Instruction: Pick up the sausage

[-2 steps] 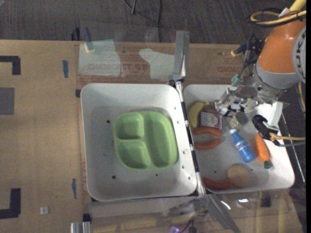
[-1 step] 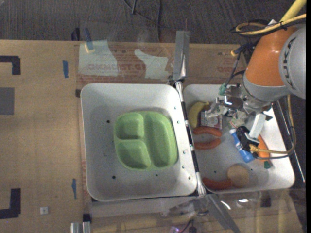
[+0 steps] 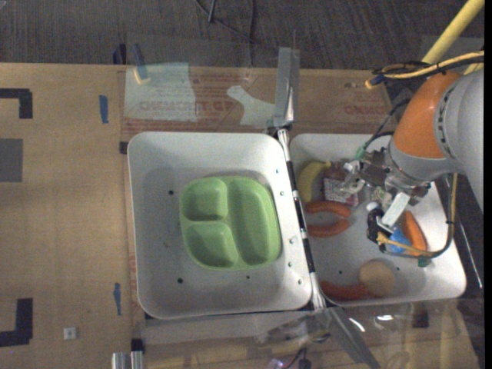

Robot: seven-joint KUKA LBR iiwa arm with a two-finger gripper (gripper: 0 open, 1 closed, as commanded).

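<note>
The gripper [image 3: 352, 183] hangs low over the back of the right white plastic bin [image 3: 453, 283]; whether it is apart or closed cannot be told from this angle. The sausage [image 3: 327, 220], a glossy red-orange length bent into a curve, lies on the bin floor just in front of the gripper and near the bin's left wall, not held. A yellow banana [image 3: 310, 178] lies just behind it. A round tan lump [image 3: 377, 277] sits near the front wall. The left white bin [image 3: 154, 283] holds a green compartment tray [image 3: 229, 221].
</note>
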